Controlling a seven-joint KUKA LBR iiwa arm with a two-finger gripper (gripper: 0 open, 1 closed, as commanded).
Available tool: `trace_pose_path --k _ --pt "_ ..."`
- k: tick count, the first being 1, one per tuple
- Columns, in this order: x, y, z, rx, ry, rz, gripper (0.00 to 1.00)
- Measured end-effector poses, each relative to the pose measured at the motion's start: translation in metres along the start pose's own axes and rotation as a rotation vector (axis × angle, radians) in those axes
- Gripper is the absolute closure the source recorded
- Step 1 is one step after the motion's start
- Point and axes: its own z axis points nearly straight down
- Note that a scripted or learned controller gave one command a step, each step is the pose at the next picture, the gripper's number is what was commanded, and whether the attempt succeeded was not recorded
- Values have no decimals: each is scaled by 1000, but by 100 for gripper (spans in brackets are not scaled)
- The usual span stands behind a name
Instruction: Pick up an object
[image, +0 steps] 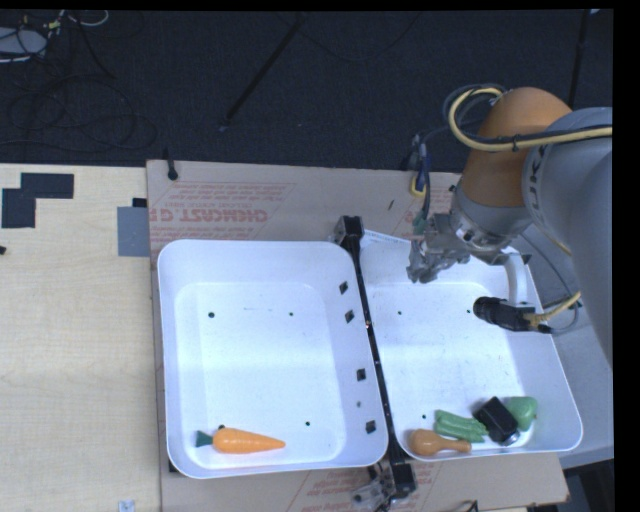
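Lower left, a smooth tapered orange carrot (248, 440) lies inside the left bin (180, 300). Upper right, the tool (428, 262) hangs over the right bin (560, 395); its state I cannot tell.

We are seeing even, fairly bright overhead light washing the two white bins (260, 262) almost flat, with soft, short shadows gathering under their near walls. The background beyond the bench (70, 300) is falling into near black. The grey arm (560, 170) is looking slightly soft, and fine detail is blurring throughout.
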Motion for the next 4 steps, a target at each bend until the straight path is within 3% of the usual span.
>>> trace_pose_path --k 1,2,3,4 --pt "28 1 -123 -12 -1 -1 100" --pt "2 -34 -143 -2 -1 4 100" --pt "-19 1 -164 -6 -2 3 100" --pt "-60 -40 -189 -3 -2 6 100"
